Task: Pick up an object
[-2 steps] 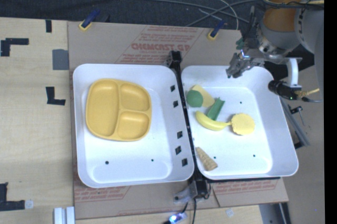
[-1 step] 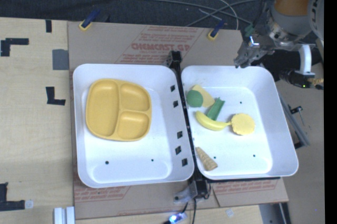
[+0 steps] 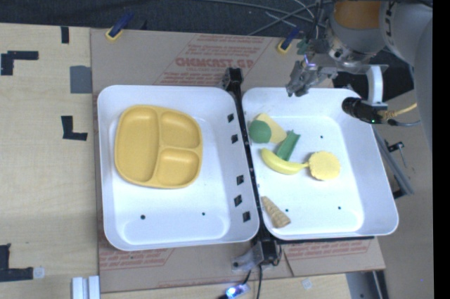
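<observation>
The right bin [image 3: 351, 213] holds a yellow banana [image 3: 283, 164], a green block [image 3: 287, 145], a green ball [image 3: 259, 131] resting on a pale yellow piece [image 3: 274, 127], a round yellow disc [image 3: 324, 165] and a tan cone [image 3: 275, 212]. My gripper [image 3: 301, 84] hangs above the far edge of the right bin, up and to the right of the green ball, apart from all the objects. Nothing shows between its fingers.
The left bin [image 3: 140, 220] bears a yellow divided plate [image 3: 158, 145]. A black clip strip [image 3: 239, 150] runs between the two bins. Cables [image 3: 232, 2] cross the dark surface behind the bench. The arm body [image 3: 380, 2] fills the upper right.
</observation>
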Robot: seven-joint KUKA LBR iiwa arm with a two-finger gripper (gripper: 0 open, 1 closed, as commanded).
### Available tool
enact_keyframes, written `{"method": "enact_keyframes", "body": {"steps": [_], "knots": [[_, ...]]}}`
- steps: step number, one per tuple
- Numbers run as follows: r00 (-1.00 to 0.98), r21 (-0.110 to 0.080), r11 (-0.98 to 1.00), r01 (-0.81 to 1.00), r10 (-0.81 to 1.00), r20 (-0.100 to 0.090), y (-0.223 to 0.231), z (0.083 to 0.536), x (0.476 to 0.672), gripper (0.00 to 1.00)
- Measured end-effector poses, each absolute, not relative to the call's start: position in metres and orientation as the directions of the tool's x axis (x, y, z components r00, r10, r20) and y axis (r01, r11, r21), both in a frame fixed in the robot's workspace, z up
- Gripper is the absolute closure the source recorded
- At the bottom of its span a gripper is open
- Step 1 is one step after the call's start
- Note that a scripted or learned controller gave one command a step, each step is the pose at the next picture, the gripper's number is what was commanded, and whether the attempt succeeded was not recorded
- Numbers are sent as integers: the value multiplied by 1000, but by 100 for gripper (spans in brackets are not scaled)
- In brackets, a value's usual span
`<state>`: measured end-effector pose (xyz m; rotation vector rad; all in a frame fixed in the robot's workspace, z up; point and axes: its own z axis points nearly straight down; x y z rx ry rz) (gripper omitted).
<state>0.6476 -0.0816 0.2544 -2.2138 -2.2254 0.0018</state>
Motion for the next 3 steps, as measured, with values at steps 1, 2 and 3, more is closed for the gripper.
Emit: {"method": "enact_keyframes", "body": {"steps": [1, 2, 3], "knots": [[-6, -2, 6, 1000, 1000, 0, -20, 252, 647, 100], [-6, -1, 6, 1000, 1000, 1, 31, 254, 654, 100], [-7, -3, 7, 1000, 1000, 1, 91, 235, 655, 100]]}}
